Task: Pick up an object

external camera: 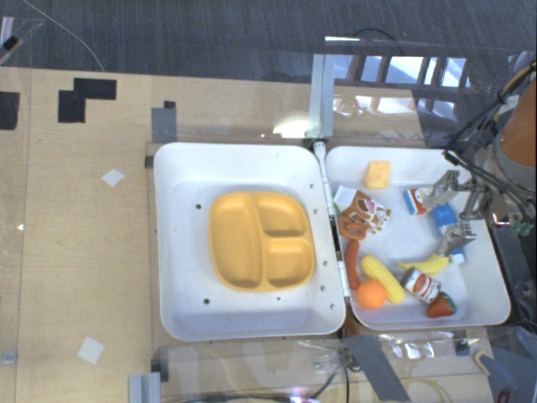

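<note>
My hand hangs over the right side of the right bin, and my two fingers stand apart, one toward the far side near a small blue and white carton, the other toward the near side just above the banana. Between them I see a blue thing, but I cannot tell if it is an object or a part of my own hand, and I cannot say that I hold it.

The things to pick lie all in this right bin. A yellow cheese block is near the far wall. A brown pretzel packet lies by the left wall, with a printed picture on it, but the writing is too small for me to read. Below it there is a red sausage, then a corn cob and an orange touching each other. A small can with a red and white label lies beside the banana; its words I also cannot read. A strawberry is next to the can, in the near corner.

In the left bin lies a yellow tray with three compartments. Both bins stand on the pale wooden desk, which carries some black square marks at the far left.
</note>
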`<state>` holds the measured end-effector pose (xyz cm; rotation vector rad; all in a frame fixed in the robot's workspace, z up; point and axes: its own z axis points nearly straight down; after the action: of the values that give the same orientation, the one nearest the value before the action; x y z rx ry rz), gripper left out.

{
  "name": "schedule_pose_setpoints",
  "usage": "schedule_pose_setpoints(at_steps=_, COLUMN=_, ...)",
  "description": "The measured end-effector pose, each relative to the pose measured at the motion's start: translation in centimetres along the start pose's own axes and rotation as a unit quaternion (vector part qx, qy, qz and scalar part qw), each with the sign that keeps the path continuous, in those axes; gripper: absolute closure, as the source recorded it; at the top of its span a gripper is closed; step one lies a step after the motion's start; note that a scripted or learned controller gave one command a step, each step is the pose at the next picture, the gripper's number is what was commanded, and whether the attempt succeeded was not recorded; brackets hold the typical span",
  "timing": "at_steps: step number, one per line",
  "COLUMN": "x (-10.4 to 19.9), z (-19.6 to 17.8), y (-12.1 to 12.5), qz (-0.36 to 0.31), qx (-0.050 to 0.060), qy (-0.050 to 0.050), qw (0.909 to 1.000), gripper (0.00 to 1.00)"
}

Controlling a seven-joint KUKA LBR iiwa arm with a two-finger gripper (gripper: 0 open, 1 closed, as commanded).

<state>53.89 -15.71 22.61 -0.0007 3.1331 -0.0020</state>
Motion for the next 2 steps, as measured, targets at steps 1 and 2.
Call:
schedule_pose_setpoints(at_steps=1, x=-4.3, z=12.2, y=-4.6, qz=0.075, qx=0.002, qy=-0.006, qw=0.9972, gripper=0.00)
schedule_pose_setpoints(at_steps=2, x=-1.1, z=7.1, y=-4.9, qz=0.205, qx=0.001, qy=-0.002, qw=0.9788, gripper=0.00)
